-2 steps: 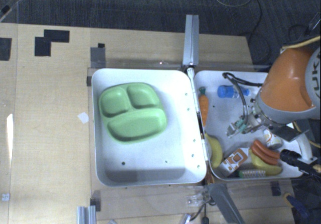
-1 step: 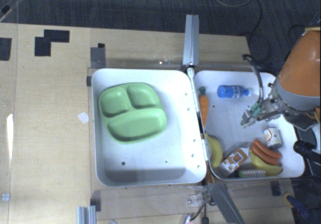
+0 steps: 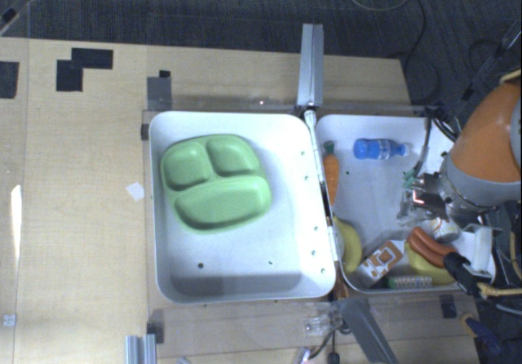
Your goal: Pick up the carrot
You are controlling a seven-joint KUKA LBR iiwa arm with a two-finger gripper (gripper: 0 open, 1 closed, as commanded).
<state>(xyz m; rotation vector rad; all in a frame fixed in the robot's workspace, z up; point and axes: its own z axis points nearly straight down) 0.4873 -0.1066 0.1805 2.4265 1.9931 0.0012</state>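
In the camera view, 2 shallow white bins are seen side by side on a light wooden tabletop [image 3: 73, 215]. The left bin [image 3: 236, 273] holds a green divided tray [image 3: 216, 181] with 3 compartments, set toward the bin's far left part.

The carrot [image 3: 331, 177] is found in the right bin [image 3: 375, 191], lying lengthwise against that bin's left wall, just beside the divider between the 2 bins, its green top pointing to the far side. A blue bottle [image 3: 379, 148] lies on its side near the far wall, apart from the carrot. A yellow banana [image 3: 351, 244] rests at the near left corner, below the carrot. A small brown packet [image 3: 382, 260] and an orange-and-yellow item [image 3: 431, 250] are crowded along the near wall.

The grey arm with its orange band [image 3: 489, 142] is seen over the right side of the right bin. The gripper [image 3: 420, 197] hangs well apart from the carrot. Whether the fingers are open or closed cannot be told, and nothing is seen between them.
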